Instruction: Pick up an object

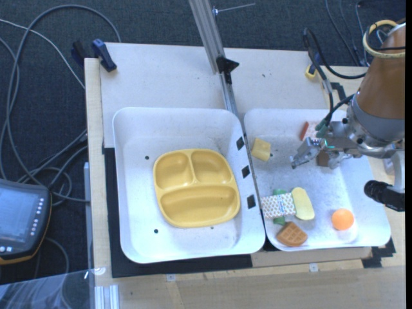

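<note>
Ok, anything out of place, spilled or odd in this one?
Nothing stands out. The yellow plate lies flat in the left bin; the toy foods sit loose in the right bin, with the gripper above them.

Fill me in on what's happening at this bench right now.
A grey KUKA arm with an orange band reaches in from the right, its gripper hovering over the right bin, with nothing visible between its fingers. That bin holds a yellow block, a patterned packet, a pale yellow piece, a waffle-like toy and an orange ball. The left bin holds a yellow divided plate.
</note>
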Controlling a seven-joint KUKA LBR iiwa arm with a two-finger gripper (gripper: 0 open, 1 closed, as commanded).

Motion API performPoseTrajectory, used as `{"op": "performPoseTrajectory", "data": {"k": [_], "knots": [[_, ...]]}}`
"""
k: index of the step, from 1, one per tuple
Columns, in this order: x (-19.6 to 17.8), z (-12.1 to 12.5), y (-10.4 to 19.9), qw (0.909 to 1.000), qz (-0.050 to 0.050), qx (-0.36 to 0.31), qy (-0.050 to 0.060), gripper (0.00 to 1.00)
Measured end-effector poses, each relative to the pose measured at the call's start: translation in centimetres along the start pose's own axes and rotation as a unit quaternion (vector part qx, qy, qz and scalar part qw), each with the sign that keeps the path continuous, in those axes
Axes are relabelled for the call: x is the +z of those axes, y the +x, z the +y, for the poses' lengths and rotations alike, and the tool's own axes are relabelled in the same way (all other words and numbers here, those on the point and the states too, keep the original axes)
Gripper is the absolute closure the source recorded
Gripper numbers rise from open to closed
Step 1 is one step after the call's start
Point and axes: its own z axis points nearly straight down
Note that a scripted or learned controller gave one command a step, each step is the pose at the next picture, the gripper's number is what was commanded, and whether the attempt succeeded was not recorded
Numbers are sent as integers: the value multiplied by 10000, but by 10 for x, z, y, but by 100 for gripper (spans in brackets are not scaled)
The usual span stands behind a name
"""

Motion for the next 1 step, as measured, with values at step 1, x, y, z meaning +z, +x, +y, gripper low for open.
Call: {"op": "performPoseTrajectory", "data": {"k": [1], "knots": [[0,0,0,10000,-1,4,-5,0]]}}
